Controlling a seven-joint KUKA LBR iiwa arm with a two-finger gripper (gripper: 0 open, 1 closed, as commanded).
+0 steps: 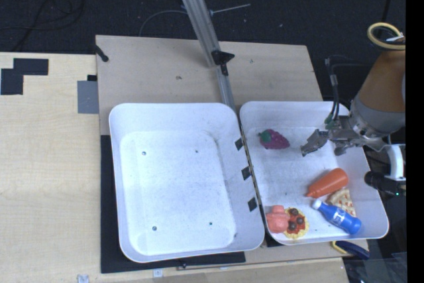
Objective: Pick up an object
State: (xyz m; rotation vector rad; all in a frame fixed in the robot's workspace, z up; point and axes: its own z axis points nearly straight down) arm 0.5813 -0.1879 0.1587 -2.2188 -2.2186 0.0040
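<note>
The carrot lies slanted in the right bin, tip toward upper right, claw spread wide and holding nothing above it.

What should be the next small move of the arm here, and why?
Probably lower the claw and shift it a little toward the carrot. The claw appears to hang over bare floor of the right bin, between the purple toy and the carrot, with nothing visible in it.
</note>
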